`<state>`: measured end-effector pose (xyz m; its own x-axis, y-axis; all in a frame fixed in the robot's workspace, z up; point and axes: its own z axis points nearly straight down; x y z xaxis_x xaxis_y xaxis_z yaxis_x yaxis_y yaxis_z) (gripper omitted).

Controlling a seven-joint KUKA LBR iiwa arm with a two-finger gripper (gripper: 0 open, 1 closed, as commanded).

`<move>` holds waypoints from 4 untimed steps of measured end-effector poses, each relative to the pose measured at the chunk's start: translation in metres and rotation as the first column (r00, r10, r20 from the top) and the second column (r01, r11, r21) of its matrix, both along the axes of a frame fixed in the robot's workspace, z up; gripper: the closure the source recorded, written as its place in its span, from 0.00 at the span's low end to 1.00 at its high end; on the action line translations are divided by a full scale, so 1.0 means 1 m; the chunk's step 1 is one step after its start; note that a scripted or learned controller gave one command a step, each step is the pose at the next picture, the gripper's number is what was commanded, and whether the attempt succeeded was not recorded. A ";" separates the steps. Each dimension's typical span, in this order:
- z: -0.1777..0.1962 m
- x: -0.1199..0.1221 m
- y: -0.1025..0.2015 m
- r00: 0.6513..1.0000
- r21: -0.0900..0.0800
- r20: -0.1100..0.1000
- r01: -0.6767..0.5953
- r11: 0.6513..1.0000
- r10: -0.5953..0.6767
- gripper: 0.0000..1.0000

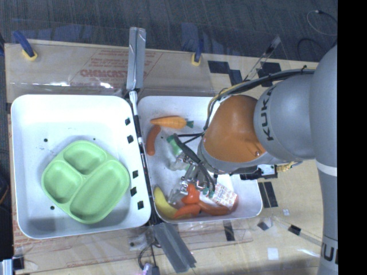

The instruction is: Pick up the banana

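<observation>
The yellow banana (161,204) lies in the front left corner of the right bin (172,104), against its left wall. An orange-red piece (187,212) lies along its right side. My gripper (189,183) hangs low over the front of that bin, just up and to the right of the banana, above a red toy piece (192,197). The orange band and grey arm (235,132) cover the bin's right half. Nothing shows the banana in my grasp.
A carrot (170,121) and a reddish sausage (151,139) lie at the back left of the right bin. A white carton with red print (223,195) sits beside the gripper. The left bin (34,113) holds a green divided plate (86,180).
</observation>
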<state>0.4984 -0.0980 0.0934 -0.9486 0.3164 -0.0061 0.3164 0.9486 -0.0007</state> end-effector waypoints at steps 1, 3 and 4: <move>0.010 0.001 0.001 1.000 0.001 0.000 -0.004 1.000 0.004 1.00; 0.084 -0.021 0.000 0.970 0.001 -0.002 -0.245 0.970 0.245 0.00; 0.099 -0.021 0.119 0.971 0.002 -0.003 -0.237 0.971 0.237 0.00</move>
